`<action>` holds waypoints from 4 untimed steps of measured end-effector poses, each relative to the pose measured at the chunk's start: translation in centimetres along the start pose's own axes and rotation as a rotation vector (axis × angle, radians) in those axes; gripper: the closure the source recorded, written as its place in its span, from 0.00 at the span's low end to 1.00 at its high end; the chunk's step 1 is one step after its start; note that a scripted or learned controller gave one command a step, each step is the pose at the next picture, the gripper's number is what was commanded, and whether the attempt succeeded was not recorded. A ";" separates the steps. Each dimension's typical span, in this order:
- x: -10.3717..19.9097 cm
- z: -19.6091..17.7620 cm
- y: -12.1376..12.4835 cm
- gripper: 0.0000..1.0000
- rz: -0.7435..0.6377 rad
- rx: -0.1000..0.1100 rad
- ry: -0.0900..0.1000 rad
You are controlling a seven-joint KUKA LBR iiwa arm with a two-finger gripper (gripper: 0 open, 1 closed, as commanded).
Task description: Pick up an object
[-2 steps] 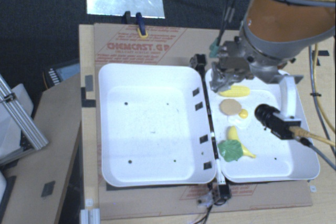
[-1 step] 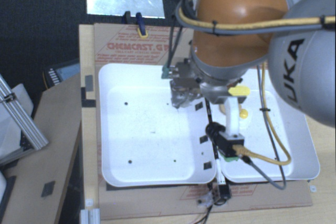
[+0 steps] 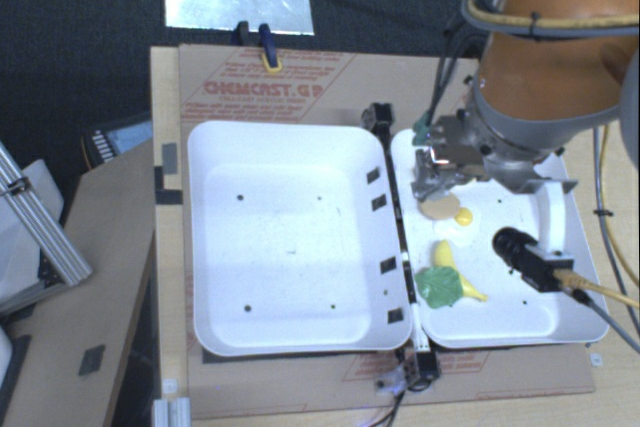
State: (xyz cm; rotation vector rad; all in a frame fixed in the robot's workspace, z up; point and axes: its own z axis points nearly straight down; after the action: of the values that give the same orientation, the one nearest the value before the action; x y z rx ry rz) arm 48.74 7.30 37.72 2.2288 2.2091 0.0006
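At 9 o'clock of the view, a slanted aluminium rail (image 3: 45, 235) lies at the edge of the bench. The 2 white bins sit side by side on a brown cardboard sheet (image 3: 265, 87) with red print. The left bin (image 3: 280, 245) shows a white floor with a few small dark dots.

In the right bin (image 3: 500, 320), several small things lie close to the wall it shares with the left one. A green crumpled piece (image 3: 438, 287) is at 7 o'clock of this bin. A yellow banana-like piece (image 3: 444, 254) touches it from 12 o'clock. Higher up is a tan round piece (image 3: 437, 209), with a small yellow round piece (image 3: 463, 216) just beside it at 3 o'clock.

The gripper (image 3: 432, 177) hangs at 12 o'clock of the tan round piece, very near to it. Whether they touch, I cannot tell. Whether the gripper is spread or pressed together, I also cannot tell. The arm (image 3: 560, 25), with its orange band, stands at 2 o'clock of the view.
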 end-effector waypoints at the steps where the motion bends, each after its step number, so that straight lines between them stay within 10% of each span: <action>1: 4.5 -2.7 0.3 1.00 -0.016 -0.002 0.004; 2: -1.6 -5.7 0.0 1.00 -0.005 -0.004 0.002; 3: 6.6 -2.1 -0.2 1.00 -0.020 0.004 0.004; 4: -0.3 -2.1 0.0 1.00 -0.006 0.000 0.001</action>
State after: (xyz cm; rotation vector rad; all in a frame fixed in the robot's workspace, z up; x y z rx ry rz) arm 48.72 6.96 39.87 2.2232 2.2159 0.0018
